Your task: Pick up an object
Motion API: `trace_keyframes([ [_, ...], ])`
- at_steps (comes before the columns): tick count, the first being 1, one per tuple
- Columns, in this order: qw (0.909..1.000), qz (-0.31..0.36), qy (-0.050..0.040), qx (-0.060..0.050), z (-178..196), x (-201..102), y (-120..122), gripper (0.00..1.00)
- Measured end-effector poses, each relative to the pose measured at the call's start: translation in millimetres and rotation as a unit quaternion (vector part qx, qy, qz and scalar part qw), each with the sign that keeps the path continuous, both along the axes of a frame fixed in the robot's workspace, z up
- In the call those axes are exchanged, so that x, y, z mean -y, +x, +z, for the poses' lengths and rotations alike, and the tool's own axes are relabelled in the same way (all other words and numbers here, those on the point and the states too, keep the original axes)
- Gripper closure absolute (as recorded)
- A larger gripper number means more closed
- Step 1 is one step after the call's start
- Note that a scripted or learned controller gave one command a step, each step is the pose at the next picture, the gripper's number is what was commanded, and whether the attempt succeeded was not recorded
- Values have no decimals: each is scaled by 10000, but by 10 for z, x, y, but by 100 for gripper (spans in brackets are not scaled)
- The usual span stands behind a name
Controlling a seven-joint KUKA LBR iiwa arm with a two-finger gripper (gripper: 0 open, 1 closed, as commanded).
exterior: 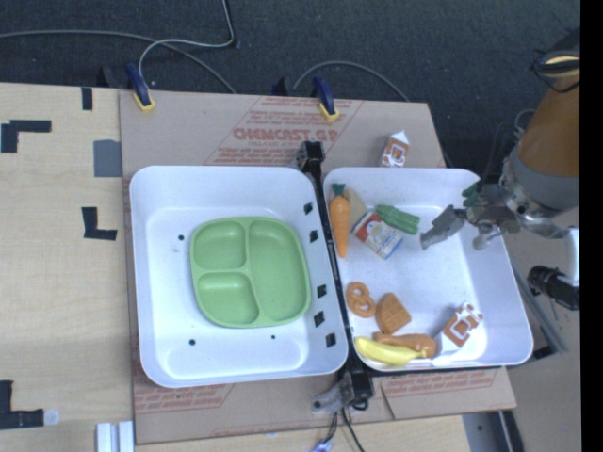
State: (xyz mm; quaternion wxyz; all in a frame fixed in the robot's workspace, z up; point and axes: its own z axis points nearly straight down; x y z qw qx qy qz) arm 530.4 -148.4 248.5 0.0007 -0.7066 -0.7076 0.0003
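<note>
Our tool point(460, 226) hangs spread and empty over the right bin point(490, 281). Nearest lies the small carton point(379, 234), touching a green pod point(397, 218): probably light, stiff, slick; we'd pinch its 2 flat sides.

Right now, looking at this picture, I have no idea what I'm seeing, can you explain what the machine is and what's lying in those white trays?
One camera looks down at a slant on a bench. The grey robot arm with an orange band reaches in from the right; its two-finger tool hangs over the right white bin, holding nothing. That bin holds toy food: an orange carrot, a green pod, a small red-and-white carton, a brown pretzel, a yellow banana and others. The left white bin holds a green sectioned plate.
</note>
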Motion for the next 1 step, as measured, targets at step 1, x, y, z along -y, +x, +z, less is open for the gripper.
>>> trace_keyframes([
  [1, 10000, -1, 4, -10, -1165, -436, -90, 0],
])
